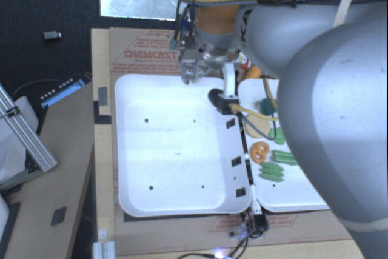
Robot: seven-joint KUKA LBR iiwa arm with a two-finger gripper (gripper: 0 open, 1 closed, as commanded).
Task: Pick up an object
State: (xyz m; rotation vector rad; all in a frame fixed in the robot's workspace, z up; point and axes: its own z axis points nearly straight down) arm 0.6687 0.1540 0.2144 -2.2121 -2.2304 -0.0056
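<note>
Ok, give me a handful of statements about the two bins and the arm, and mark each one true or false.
1. An orange pretzel-shaped piece lies in the right bin. True.
2. The green pieces lie in the left bin. False: they lie in the right bin, below the pretzel shape.
3. The end effector sits over the far edge of the left bin. True.
4. The arm reaches in from the view's left. False: it comes from the right and covers much of the right bin.
5. The bins stand on cardboard with red print. True.
</note>
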